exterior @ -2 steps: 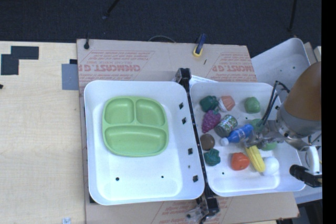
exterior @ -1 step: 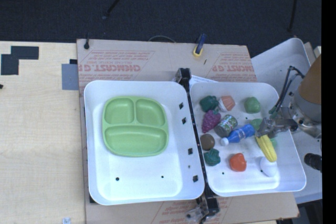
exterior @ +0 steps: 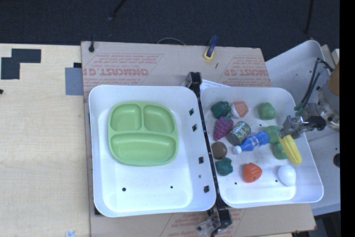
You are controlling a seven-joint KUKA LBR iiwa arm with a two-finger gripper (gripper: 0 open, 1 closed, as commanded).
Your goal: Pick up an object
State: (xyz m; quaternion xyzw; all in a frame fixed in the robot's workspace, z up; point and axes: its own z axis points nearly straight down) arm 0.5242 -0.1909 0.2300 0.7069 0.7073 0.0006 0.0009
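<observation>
**Yellow corn within reach, nothing lifted yet**

Yellow plastic corn lies near the right wall of the right bin, and it serves as the landmark for everything else. The tool hangs just above the corn's upper end, coming in over the bin's right rim; whether it is spread or closed cannot be told from this slanted view, and nothing can be seen gripped in it. By that reading the pick is not yet done — every toy rests on the bin floor, and the descent, the closing and the lift are all left.

Crowding is the likely trouble. A green toy sits touching the corn's left side, right under the tool, and a blue bottle lies just left of that. A white egg rests just below the corn, a red toy farther to the lower left. Purple grapes and a small can lie well to the corn's left. Another green piece sits above it.

Far left of the corn, the left bin carries a green divided plate — well apart from the work.
</observation>
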